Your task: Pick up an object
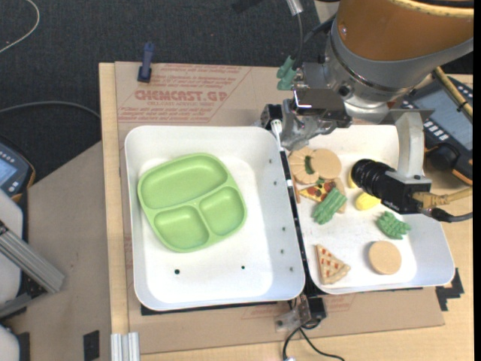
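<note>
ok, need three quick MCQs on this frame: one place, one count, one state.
1. Where does the green divided plate lie?
A. left bin
B. right bin
C. on the cardboard

2. How many compartments does the plate have?
A. two
B. three
C. four

3. How does the pizza slice near the right bin's front lie?
A. flat on the bin floor, untouched
B. between the fingers
C. on the plate

Key: 1 A, it sits inside the left bin. 2 B, one long section and two smaller. 3 A, it lies apart from the gripper, which is at the bin's far edge.
</note>
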{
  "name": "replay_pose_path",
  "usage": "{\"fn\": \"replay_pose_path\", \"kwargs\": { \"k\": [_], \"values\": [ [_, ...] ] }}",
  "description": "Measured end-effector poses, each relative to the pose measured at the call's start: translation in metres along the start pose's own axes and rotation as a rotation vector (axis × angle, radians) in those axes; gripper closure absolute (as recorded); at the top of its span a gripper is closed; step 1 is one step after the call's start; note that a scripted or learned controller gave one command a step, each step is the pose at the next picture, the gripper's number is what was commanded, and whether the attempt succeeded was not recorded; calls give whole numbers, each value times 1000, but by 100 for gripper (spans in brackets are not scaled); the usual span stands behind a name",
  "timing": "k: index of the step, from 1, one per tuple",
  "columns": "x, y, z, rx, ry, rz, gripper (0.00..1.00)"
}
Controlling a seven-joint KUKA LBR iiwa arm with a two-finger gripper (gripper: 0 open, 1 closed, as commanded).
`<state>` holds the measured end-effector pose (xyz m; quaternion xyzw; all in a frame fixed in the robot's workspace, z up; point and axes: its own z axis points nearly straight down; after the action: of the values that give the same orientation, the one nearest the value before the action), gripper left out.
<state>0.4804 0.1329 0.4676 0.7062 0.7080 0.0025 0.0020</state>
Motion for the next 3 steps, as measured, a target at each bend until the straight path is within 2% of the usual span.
{"fn": "replay_pose_path", "kwargs": {
  "k": [3],
  "values": [
    [1, 2, -31, -9, 1, -2, 100]
  ]
}}
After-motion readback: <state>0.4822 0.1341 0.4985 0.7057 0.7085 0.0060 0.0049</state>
